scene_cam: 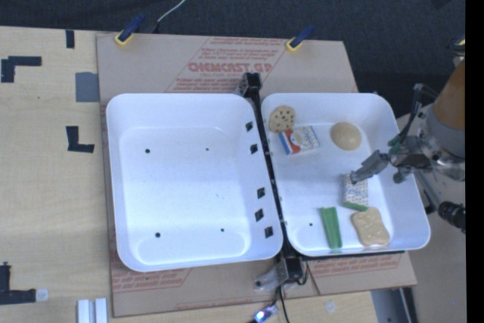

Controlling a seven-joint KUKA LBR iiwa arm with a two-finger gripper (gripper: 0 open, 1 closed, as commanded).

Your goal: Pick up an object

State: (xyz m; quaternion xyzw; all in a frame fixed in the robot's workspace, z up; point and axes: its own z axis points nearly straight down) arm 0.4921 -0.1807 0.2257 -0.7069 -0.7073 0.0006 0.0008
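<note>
A: Object to pick — nothing chosen that I can confirm. All candidates sit in the right bin (378,106); the left bin (181,106) holds none. Two white bins, side by side, edges touching along the middle, likely so things can be shifted from one to the other.

B: Where's the arm?

A: One arm (446,125), reaching in from the right. Its gripper (372,166) hangs low over the right bin, just above a small green-and-white packet (355,193). From this slant I can't tell how wide the fingers stand, nor whether anything is between them. My guess: it's lining up on that packet.

B: Count, biggest down.

A: One red-and-white packet (301,139) near the divider. One tan sponge (370,227) in the near right corner. One green-and-white packet, touching or just beside the sponge's top edge. One pale round bun (346,135), well apart from the rest. One green bar (330,227), lying lengthwise beside the sponge. One spotted cookie (282,117), smallest, just above the red-and-white packet. Six items.

B: Why scattered?

A: Loose spread, probably to give the fingers room around each.
</note>
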